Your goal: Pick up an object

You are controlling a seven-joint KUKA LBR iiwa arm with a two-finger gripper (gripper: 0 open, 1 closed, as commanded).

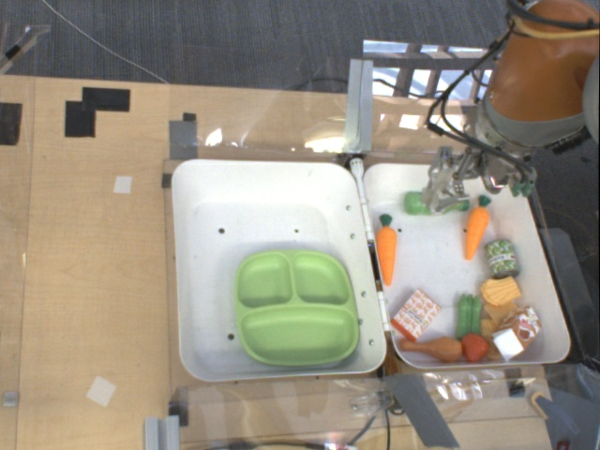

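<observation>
Along the near edge of the right bin (553, 340) a cluster of toy foods is crowded: a sausage (437, 349), a tomato (475, 347), a white block (508, 343) and a red-and-white packet (525, 323) in the near right corner. Just behind them a green pepper (466, 313), a yellow wedge (500, 292) and a checked box (416, 312) are seen. In the left bin (202, 251) a green tray (296, 307) with three compartments is set toward the near right corner. Farther back in the right bin a green can (502, 258) lies by the right wall, and two carrots are laid apart: one carrot (385, 248) close to the left wall, the other carrot (476, 230) right of centre. At the far edge of that bin the hand (448, 195) is lowered over a small green piece (417, 202), which lies touching or just beside its fingers. Whether the hand is clenched or released cannot be told, nor whether the piece is gripped. The second carrot lies just beside the hand, to its right. Both bins rest on the worktop (84, 279).
</observation>
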